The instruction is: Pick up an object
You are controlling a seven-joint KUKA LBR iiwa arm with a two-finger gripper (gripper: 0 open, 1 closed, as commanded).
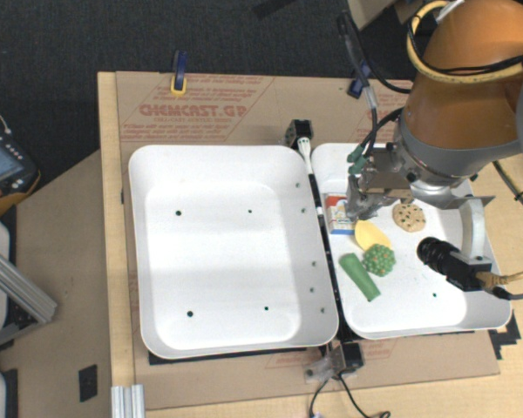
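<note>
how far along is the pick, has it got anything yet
Done: the gripper is down in the right bin, beside the small red, white and blue item. In hand: nothing visibly held. Left: close on something and lift it; the yellow piece, green ball, green stick and cookie lie on the bin floor.

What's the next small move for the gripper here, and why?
Probably a short straight descent. The gripper sits low in the right bin, just above the small red, white and blue item and next to the yellow piece. Nothing shows between its fingers, so no grasp is confirmed yet.
</note>
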